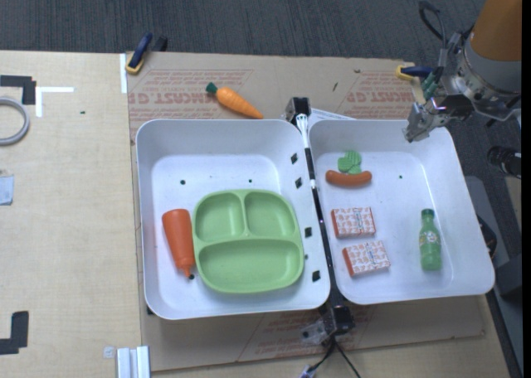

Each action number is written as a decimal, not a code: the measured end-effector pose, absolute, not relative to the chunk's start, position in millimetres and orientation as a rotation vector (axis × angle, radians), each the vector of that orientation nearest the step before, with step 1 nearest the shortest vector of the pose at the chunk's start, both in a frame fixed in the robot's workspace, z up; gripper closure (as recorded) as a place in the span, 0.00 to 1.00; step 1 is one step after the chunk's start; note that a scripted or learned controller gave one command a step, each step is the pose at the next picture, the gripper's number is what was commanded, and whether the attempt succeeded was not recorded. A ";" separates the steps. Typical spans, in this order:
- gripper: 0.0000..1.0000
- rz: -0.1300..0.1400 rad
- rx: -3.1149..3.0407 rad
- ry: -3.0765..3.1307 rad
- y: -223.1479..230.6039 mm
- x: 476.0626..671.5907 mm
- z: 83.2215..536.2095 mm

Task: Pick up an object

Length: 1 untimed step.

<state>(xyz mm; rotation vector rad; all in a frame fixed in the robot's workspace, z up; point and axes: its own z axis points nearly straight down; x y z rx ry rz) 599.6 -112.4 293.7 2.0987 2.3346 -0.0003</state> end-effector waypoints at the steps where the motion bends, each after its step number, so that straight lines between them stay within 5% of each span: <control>1: 0.00 0.000 2.099 2.335 -112.3 599.6 293.7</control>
